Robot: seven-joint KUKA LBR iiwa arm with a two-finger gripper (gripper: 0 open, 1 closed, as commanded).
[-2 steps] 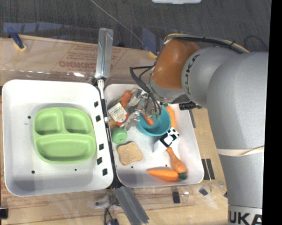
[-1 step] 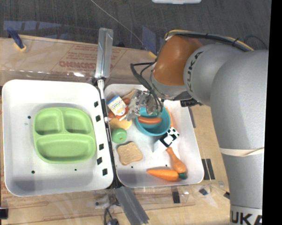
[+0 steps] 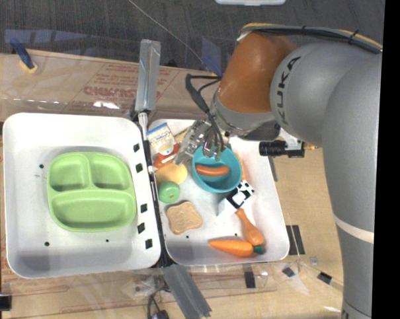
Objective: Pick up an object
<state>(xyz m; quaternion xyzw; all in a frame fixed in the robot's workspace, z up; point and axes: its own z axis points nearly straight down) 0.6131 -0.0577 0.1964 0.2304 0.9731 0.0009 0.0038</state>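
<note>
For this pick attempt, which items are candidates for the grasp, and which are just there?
Candidates, in the right bin near the gripper:
blue bowl holding a sausage
bread slice
carrot
green fruit
small carton

Just there:
green divided plate in the left bin
checkered marker tag

We are counting two white bins [image 3: 14, 180], one green tray [image 3: 91, 190], one blue bowl [image 3: 215, 179], two carrots [image 3: 234, 246], one bread slice [image 3: 184, 217].
</note>
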